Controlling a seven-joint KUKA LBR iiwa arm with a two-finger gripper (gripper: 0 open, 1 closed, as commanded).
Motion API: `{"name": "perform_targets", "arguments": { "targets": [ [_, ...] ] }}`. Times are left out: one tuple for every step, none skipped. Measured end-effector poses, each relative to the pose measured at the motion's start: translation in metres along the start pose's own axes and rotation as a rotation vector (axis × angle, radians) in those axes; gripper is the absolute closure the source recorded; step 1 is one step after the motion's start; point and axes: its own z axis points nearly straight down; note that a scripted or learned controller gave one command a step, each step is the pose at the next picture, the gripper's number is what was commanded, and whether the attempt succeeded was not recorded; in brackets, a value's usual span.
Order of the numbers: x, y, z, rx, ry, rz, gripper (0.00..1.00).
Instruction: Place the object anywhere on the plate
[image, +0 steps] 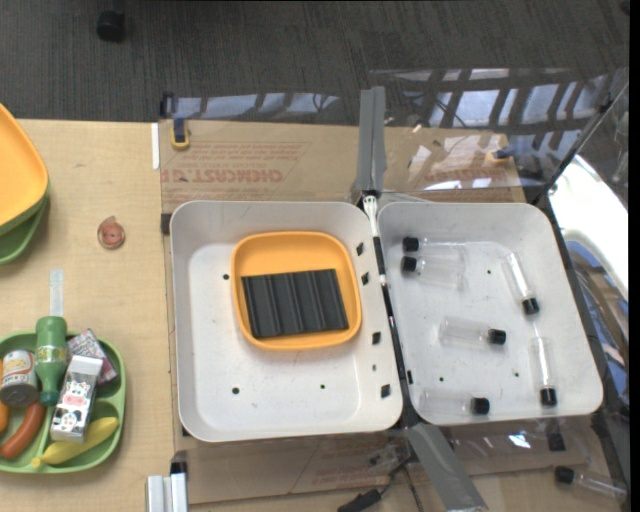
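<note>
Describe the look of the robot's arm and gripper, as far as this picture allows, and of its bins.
The arm's and gripper's look cannot be told here. The left bin is shallow, white, round-cornered, bearing an orange plate with a black ribbed block on it; the right bin, alike, holds clear black-capped vials.

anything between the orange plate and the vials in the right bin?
In the camera view, just the two bins' adjoining white rims with black clips. The orange plate carries a black ridged block; the vials lie right of the divide.

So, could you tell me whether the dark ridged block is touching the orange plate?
Touching: the camera view shows the dark ridged block lying flat inside the orange plate, no gap visible.
</note>
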Motion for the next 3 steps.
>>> {"name": "perform_targets", "arguments": {
  "targets": [
    [0.019,-0.01,0.0,0.0,0.002,-0.042,0.0],
    [0.052,-0.029,0.0,0.0,0.002,-0.22,0.0],
    [0.036,-0.02,0.0,-0.002,0.0,-0.66,0.0]
  ]
}}
